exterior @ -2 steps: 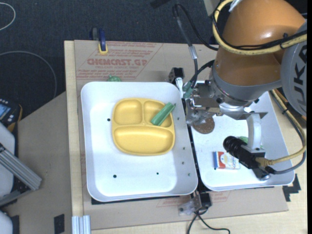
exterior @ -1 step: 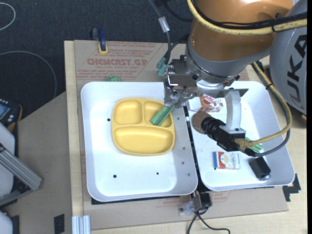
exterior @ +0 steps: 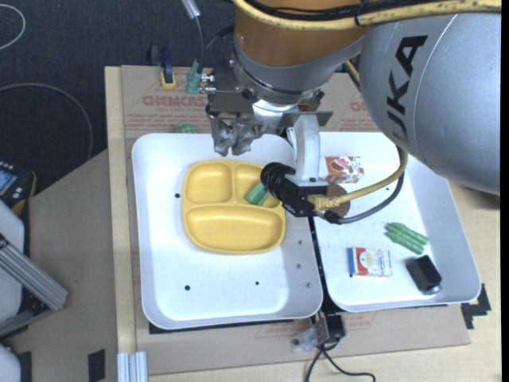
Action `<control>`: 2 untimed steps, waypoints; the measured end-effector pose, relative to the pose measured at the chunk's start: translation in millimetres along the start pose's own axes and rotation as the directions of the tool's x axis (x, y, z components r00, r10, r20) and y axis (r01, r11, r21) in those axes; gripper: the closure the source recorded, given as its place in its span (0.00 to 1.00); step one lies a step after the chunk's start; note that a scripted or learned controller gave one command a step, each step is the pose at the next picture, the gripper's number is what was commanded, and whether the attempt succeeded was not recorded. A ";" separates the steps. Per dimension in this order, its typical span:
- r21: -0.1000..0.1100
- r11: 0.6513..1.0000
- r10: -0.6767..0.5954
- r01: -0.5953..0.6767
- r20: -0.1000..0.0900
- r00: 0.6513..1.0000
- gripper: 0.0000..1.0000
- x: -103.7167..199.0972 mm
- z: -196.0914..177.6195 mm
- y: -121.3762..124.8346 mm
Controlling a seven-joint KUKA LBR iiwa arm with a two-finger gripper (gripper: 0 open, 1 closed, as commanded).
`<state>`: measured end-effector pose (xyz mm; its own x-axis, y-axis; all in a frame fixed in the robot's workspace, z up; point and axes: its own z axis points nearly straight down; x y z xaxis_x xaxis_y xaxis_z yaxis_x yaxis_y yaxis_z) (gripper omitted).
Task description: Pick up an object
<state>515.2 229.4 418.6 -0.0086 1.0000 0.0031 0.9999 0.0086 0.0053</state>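
Bench (exterior: 127,213) carries left bin (exterior: 159,237); right bin (exterior: 453,237) adjoins the left bin's right rim, touching.

- Pretty bright, even light from overhead; the white bins (exterior: 159,237) almost blow out.
- Shadows stay soft and faint.
- The arm (exterior: 413,54) up close looks slightly blurry; the rest is reasonably sharp.

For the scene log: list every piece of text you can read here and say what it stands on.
"KUKA", partly cut off, in black letters on the grey arm.
Red print across the cardboard sheet behind the bins: too blurred to read.
Small card in the right bin, with blue and red print: too small to read.
Red and white packet in the right bin: print is unreadable.
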 end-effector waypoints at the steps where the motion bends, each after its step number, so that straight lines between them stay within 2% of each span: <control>1: 0.009 1.000 0.014 -0.014 0.005 1.000 1.00 -62.8 6.9 -26.7; 2: 0.004 1.000 0.007 -0.007 0.003 1.000 1.00 -58.8 -3.9 -25.3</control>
